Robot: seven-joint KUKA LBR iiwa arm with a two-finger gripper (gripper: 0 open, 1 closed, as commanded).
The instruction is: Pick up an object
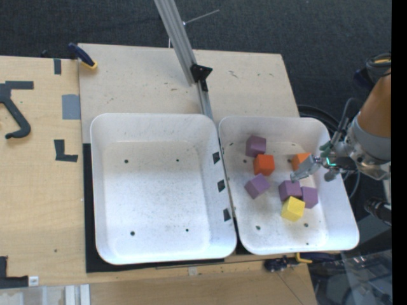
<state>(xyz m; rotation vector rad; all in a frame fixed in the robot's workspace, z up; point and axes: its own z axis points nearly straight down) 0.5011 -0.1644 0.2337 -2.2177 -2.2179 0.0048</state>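
The right bin [337, 224] holds several small blocks. A purple block [255, 145] lies at the back, with an orange block [264, 164] just in front of it. Another purple block [257, 185] sits near the middle. Two more purple blocks [290, 189] [310, 197] lie together next to a yellow block [293, 208]. A second orange piece [299, 160] shows at the right, partly hidden by my gripper [310, 168]. The gripper hangs over the bin's right side, right beside that orange piece and just above the purple pair.
The left bin [102, 132] stands beside the right one on the wooden bench. A slanted metal rail [178, 33] runs down to the bins' shared back corner. A dark clamp [16, 116] lies at far left. Cables [381, 208] hang off the bench at right.
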